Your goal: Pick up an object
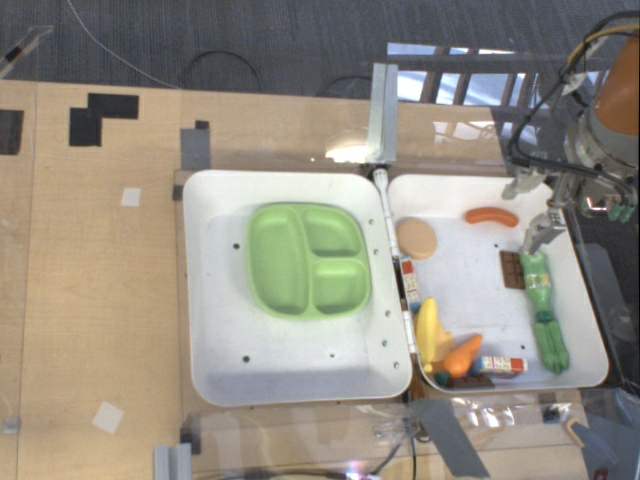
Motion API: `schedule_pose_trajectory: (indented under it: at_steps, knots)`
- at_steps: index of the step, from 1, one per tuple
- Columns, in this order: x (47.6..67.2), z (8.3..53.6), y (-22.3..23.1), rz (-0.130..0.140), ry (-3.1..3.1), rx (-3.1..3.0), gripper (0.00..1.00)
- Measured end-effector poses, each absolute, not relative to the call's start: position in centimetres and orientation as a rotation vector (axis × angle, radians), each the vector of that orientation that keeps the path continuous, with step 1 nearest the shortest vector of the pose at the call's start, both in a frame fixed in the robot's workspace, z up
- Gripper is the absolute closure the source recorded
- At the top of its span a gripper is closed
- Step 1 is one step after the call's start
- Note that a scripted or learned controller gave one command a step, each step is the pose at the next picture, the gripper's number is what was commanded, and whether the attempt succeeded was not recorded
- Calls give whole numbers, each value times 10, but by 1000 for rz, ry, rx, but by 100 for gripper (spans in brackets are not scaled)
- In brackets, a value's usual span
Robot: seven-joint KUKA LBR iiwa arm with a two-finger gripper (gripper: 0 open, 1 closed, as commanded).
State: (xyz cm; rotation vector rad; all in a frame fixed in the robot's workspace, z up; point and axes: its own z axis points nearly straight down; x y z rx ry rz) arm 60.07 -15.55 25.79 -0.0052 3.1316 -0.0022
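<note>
Lying lengthwise up the right bin (600, 368), green bottle (541, 303) under the pincer (534, 208).

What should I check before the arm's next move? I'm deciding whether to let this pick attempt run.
1. Gripper above right bin: ok.
2. Object between fingers: not ok, nothing seen there.
3. Nearest target, green bottle, lies just below gripper: ok.
4. Bottle free of neighbours: not ok, chocolate bar and green vegetable crowd it.
5. Finger opening: cannot tell.
6. Green plate sits in left bin, apart: ok.

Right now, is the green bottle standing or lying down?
Lying down. The green bottle rests lengthwise on the right bin floor, beside the chocolate bar.
</note>
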Motion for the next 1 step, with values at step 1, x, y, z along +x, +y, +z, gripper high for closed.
schedule_pose_trajectory:
  at_steps: [1]
  knots:
    - [590, 133, -207, 2, 3144, 31, 0]
